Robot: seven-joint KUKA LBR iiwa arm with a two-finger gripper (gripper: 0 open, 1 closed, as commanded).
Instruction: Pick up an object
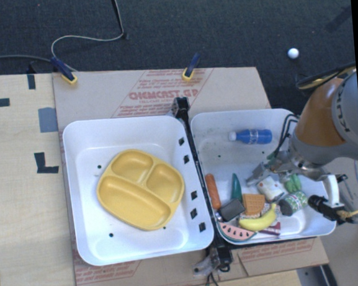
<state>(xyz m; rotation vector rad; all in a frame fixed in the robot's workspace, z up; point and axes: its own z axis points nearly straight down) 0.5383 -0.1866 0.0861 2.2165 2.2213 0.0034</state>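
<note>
Camera view: I am reaching in from the right, my grey arm [336, 122] with its orange band hanging over the right bin [227, 124], and my gripper [274, 176] is sitting low among the clutter near that bin's middle right. Whether I am pinching anything cannot be told here. Just beside it are lying a small whitish object [271, 189] and a green piece [293, 183]; a banana [259, 220], a cracker-like square [253, 202], a watermelon slice [235, 232] and a dark block [231, 209] are crowding the near edge, with an orange carrot [213, 191] and a green pepper [235, 185] to their left. A blue bottle [251, 136] is lying apart toward the far wall. The left bin [82, 179] is bearing a yellow divided plate [140, 188]. Judged risk: the pieces are packing so closely that I may be closing on an edge, nudging neighbours, or lifting nothing.
</note>
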